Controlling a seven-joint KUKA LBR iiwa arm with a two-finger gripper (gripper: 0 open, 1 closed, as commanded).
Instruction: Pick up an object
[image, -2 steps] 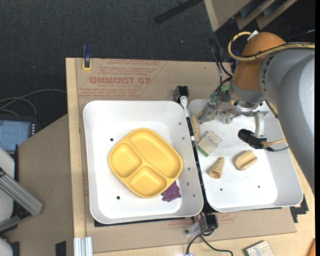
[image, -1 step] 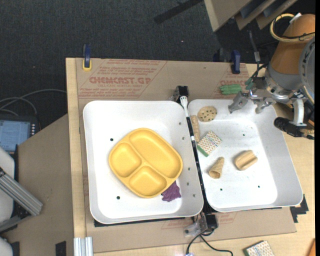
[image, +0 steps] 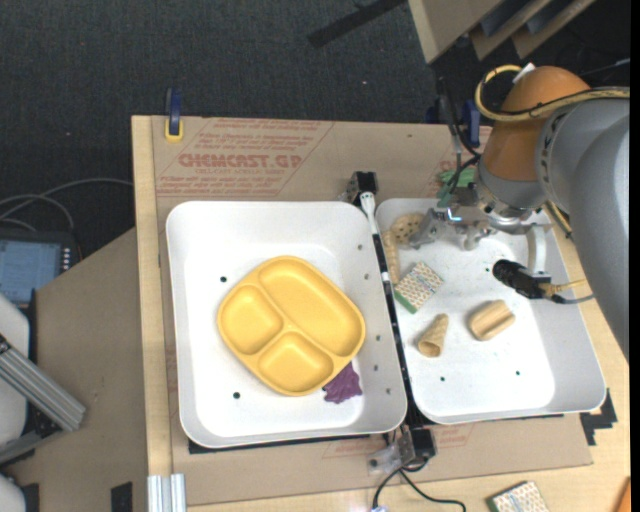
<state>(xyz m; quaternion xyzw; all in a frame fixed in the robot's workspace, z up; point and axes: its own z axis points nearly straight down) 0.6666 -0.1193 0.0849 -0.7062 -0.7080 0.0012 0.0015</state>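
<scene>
The gripper is seen low over the right bin at its 11 o'clock corner, beside a tan cookie-like item; whether it is open or shut cannot be told, and nothing is seen held. A checkered packet, a cone and a tan cylinder are spread near that bin's centre. A yellow divided plate is set mid left bin, a purple item touching its 5 o'clock edge.

Yellow tray, purple scrap (white bins).
</scene>
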